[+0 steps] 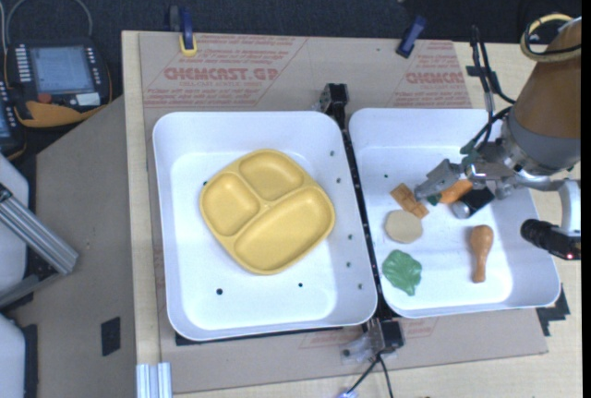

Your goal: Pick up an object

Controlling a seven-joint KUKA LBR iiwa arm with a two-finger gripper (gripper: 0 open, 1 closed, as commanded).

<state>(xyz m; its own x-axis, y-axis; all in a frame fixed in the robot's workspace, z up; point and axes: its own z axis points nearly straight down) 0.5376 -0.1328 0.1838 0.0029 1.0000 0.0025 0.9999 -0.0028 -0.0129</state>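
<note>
I'm reaching in from the right, my arm (552, 101) leaning over the right bin (369, 156) with the orange band up near the right edge of the view and the grey wrist angling down and left below it. My gripper (441, 188) is sitting low in the middle of that bin, fingers pointing left. The fingers are standing apart, one grey finger (436, 180) sticking out toward the bin's centre. An orange carrot-like piece (454, 193) is lying right at the fingers, between or just under them; I can't tell from this angle whether they're actually pinching it, so I'm not calling it a grasp.

Other items in the same bin: a brown bread-like chunk (406, 199) is lying just left of my fingertips, close but apart from them. A round beige cookie-like disc (403, 226) is sitting just below that chunk, near touching. A green leafy toy (402, 270) is resting toward the bin's near edge, below the disc. A tan drumstick (479, 250) is lying to the right of the disc, thick end up, below my wrist and clear of it.

The left bin (175, 202) is holding a yellow divided plate (267, 210) with three compartments, sitting roughly centred and turned at an angle. My arm isn't over that bin.
</note>
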